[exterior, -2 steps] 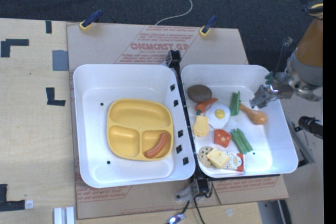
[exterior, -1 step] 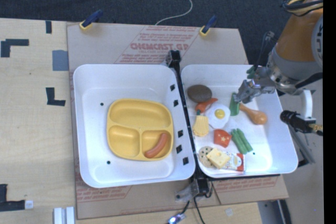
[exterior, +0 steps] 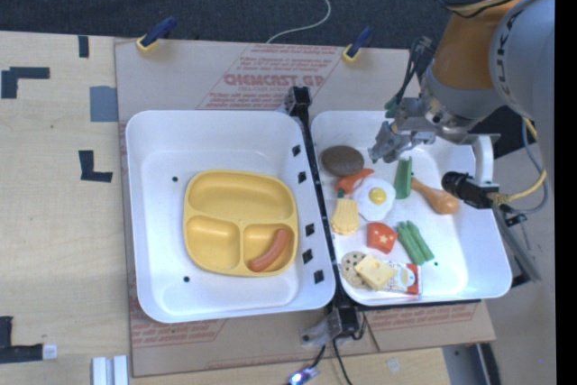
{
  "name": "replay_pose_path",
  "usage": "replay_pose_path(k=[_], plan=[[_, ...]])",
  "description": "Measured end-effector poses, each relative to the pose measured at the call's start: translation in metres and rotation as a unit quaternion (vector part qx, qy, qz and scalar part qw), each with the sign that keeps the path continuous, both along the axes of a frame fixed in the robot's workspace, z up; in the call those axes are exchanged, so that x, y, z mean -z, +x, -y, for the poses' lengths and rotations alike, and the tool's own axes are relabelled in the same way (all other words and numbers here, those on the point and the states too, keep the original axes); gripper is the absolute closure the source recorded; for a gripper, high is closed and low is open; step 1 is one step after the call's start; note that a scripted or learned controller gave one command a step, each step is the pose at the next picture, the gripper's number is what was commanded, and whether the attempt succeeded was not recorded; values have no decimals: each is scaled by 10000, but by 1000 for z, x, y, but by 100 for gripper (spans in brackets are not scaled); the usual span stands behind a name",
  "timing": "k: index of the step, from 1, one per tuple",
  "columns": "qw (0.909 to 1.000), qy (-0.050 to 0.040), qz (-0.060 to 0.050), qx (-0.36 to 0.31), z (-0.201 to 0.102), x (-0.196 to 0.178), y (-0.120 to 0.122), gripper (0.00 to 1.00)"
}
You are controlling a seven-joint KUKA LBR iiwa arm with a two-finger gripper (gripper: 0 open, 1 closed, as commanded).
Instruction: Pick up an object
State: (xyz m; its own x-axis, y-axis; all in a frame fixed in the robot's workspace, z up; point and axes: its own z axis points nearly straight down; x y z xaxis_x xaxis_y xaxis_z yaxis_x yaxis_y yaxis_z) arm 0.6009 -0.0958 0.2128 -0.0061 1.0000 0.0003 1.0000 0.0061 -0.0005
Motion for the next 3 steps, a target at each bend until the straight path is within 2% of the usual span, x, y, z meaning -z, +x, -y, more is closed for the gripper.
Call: replay_pose_path(k=[1, 2, 3], plan=[[10000, 7, 2, -6, -53, -1, 25, 100], [10000, 1, 5, 18, -55, -21, 38, 100], [10000, -10, -8, 29, -45, -12, 32, 100]])
